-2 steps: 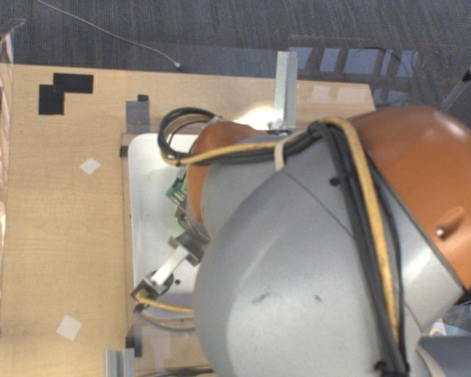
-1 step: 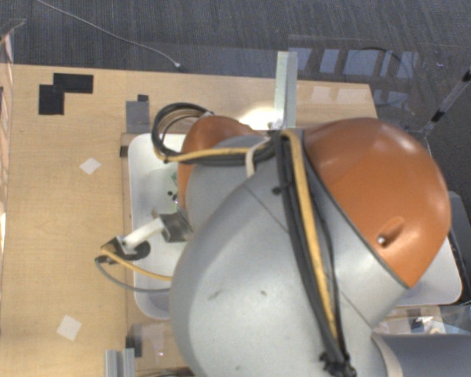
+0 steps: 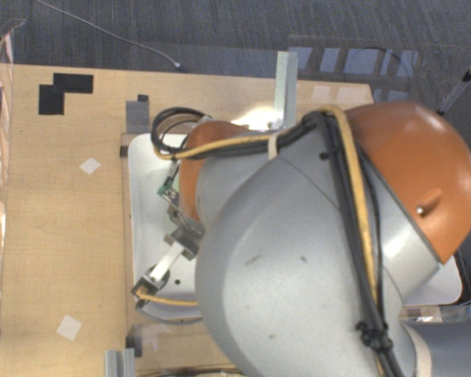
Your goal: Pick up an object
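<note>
The grey arm (image 3: 298,258) fills the middle and right of the view, with its orange band (image 3: 424,179) at the upper right; it covers most of the left bin (image 3: 139,210). The gripper (image 3: 180,238) is over that bin, near its left wall; whether it is apart or together cannot be told. Any object to pick up is hidden beneath the arm; the pale wooden bench (image 3: 63,210) stretches away to the left.

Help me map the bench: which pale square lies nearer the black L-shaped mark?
The upper square, level with the white bin's top end; the lower square sits by the bottom edge.
</note>
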### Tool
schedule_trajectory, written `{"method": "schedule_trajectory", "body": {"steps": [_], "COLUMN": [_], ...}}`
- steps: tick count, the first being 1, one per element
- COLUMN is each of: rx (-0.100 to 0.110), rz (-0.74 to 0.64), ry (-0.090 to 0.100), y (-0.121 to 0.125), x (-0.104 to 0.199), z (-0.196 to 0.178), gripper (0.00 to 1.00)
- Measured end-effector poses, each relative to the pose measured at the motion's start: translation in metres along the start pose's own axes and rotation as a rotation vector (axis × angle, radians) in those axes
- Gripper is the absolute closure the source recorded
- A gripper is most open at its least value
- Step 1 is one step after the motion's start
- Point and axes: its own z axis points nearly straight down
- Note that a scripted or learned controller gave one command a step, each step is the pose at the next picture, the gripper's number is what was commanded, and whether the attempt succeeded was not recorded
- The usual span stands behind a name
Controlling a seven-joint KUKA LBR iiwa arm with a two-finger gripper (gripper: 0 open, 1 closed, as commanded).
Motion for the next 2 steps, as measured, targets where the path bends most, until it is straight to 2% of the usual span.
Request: {"method": "schedule_trajectory", "body": {"steps": [1,2], "rx": [-0.005,-0.007], "rz": [0.428,0.656], "ry": [0.013,0.012], "y": [-0.0093,-0.0118], "x": [-0.0166,-0.0130], "z": [-0.0010,-0.0005], "gripper": [1.00,1.00]}}
